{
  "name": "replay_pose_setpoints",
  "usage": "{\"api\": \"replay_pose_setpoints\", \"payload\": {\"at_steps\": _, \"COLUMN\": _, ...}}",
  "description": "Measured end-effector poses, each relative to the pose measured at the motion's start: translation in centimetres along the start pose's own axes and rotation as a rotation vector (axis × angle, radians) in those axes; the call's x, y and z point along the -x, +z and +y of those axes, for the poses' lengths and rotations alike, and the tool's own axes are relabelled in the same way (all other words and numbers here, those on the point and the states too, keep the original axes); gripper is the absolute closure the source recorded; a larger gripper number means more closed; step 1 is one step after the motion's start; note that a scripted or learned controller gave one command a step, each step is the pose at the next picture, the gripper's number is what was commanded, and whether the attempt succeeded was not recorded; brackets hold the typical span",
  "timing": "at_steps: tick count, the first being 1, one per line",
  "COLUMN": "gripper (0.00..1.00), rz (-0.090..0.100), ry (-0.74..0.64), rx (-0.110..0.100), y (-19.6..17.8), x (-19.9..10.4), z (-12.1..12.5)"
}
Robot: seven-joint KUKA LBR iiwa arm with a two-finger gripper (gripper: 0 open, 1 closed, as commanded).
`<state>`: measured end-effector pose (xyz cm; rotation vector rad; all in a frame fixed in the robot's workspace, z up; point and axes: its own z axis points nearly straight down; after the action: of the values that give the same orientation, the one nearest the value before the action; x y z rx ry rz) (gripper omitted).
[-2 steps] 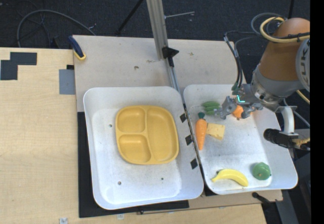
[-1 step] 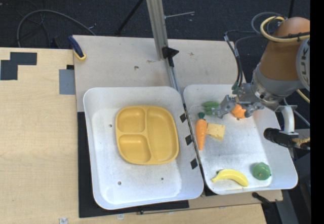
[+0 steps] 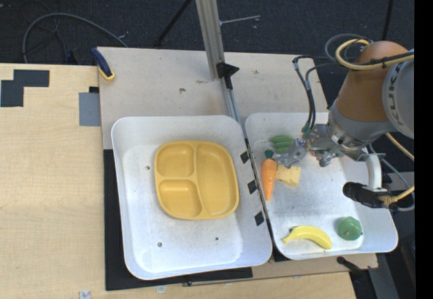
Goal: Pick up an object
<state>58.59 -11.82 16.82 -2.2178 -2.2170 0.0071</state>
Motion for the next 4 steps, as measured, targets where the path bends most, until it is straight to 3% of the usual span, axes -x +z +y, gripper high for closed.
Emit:
{"api": "replay_pose_setpoints", "payload": {"at_steps": 2, "gripper": 0.00, "rz": -0.001, "ry": 0.001, "rx": 0.005, "y": 8.1, "x": -0.6, "z": -0.4}}
{"api": "replay_pose_setpoints", "payload": {"at_steps": 3, "gripper": 1.00, "rz": -0.003, "ry": 0.005, "rx": 0.010, "y": 6.7, "x": -0.3, "z": -0.3}}
{"api": "replay_pose_setpoints", "payload": {"at_steps": 4, "gripper": 1.00, "rz": 0.000, "ry": -0.001, "rx": 0.008, "y": 1.0, "x": -0.8, "z": 0.4}}
